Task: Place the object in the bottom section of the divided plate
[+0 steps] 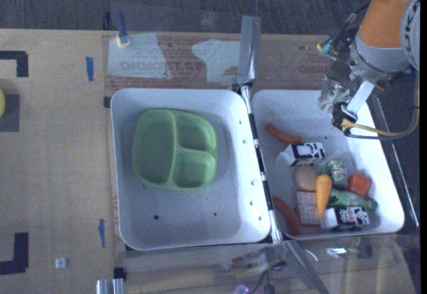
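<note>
Down at the bottom right of the frame, the right bin (393, 216) has a messy heap of toy food: a carrot (322, 194) lying across a tan round piece (305, 178), a milk carton (307, 152), two red sausages (283, 134) (287, 215), and some packets jammed together. The hand (339, 107) hovers over that bin's upper right corner, and honestly I can't tell if it's open or closed from this angle. Nothing visible in it, so I'd guess the object is still somewhere in that pile.

The green divided plate (175, 147) sits in the left bin (180, 226), well apart. Biggest risks in my opinion: grabbing two touching items at once, a glancing grip on the carrot that slips mid-carry, or dropping into the wrong compartment since the dividers are low.
</note>
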`<state>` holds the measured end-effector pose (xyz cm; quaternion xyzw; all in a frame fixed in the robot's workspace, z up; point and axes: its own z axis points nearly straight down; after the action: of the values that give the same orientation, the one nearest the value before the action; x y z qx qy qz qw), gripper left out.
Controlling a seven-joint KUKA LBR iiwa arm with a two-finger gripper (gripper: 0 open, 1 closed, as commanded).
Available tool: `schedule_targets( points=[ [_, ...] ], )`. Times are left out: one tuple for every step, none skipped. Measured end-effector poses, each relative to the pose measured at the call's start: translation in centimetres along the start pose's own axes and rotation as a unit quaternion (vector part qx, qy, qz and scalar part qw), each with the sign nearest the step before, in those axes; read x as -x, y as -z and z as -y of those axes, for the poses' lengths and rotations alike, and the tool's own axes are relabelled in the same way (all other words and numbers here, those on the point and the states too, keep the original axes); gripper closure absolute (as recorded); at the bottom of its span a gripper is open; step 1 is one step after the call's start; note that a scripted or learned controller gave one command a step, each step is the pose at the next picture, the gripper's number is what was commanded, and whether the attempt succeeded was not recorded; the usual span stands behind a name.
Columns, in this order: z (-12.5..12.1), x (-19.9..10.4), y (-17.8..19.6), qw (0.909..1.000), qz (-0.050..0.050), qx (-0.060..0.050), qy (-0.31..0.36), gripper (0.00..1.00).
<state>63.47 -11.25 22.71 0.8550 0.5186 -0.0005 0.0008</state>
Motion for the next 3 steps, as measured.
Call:
schedule_targets(
  points=[
    [0.8, -0.3, -0.5, 1.0000, 0.000, -0.002, -0.006, 1.00],
    [0.8, -0.3, -0.5, 1.0000, 0.000, -0.002, -0.007, 0.00],
    [0.7, -0.3, 0.6, 1.0000, 0.000, -0.001, -0.006, 1.00]
  ],
)
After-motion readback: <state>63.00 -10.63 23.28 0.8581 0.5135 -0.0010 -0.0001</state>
